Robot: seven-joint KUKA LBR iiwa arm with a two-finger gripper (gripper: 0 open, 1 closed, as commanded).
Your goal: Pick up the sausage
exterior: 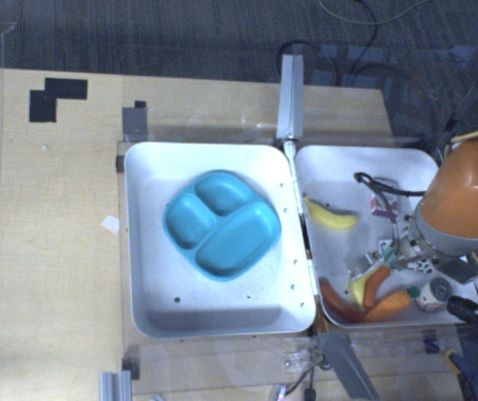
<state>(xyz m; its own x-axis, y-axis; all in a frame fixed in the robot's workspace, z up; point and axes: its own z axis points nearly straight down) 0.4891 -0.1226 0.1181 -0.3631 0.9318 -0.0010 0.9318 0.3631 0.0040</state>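
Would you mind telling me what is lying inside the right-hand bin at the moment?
The right bin holds a banana, a dark red sausage, an orange carrot and a small yellow piece. The gripper and orange-banded arm cover the bin's right side.

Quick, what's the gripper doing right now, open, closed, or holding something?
Gripper: cannot be told; it sits low in the right bin, just above the sausage.
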